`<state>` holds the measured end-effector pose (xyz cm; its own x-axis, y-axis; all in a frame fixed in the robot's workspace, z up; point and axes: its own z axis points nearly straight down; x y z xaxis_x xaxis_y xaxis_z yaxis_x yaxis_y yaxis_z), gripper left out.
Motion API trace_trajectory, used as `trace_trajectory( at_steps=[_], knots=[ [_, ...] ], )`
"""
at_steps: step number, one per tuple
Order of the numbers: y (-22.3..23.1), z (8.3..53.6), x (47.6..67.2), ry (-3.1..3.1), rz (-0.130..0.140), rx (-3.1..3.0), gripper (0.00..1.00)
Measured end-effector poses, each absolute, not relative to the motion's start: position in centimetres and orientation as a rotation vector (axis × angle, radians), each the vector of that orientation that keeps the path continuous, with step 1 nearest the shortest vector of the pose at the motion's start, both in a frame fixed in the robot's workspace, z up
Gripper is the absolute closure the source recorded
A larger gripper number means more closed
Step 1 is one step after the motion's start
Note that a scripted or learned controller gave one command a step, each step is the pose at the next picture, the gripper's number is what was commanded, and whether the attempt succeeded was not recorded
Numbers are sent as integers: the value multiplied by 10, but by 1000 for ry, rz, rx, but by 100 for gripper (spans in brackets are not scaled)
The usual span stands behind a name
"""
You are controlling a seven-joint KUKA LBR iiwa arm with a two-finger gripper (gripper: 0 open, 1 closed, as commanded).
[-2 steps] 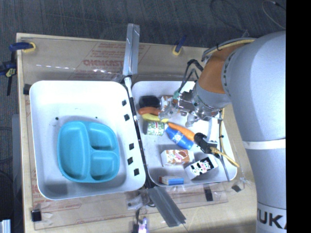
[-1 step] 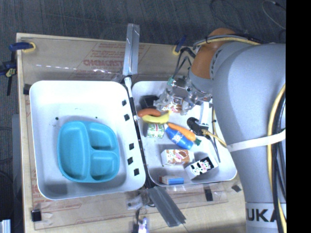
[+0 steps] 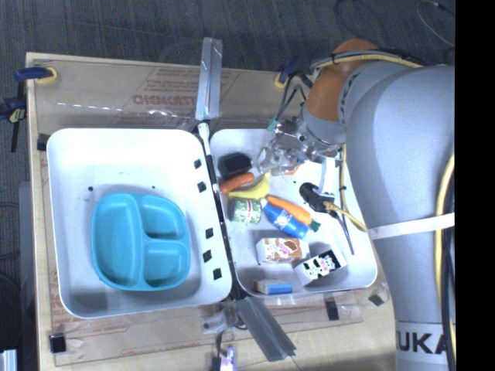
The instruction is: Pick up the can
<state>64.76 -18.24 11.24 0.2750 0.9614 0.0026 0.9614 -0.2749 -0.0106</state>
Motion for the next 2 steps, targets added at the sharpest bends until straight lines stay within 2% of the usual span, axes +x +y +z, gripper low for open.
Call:
trace_trajectory(
  at_steps=[1, 2],
  knots=[
    [-135, 180, 561, -1734, 4, -2615, 100],
    [-135, 180, 561, -1733, 5, -2615, 0]
  ],
)
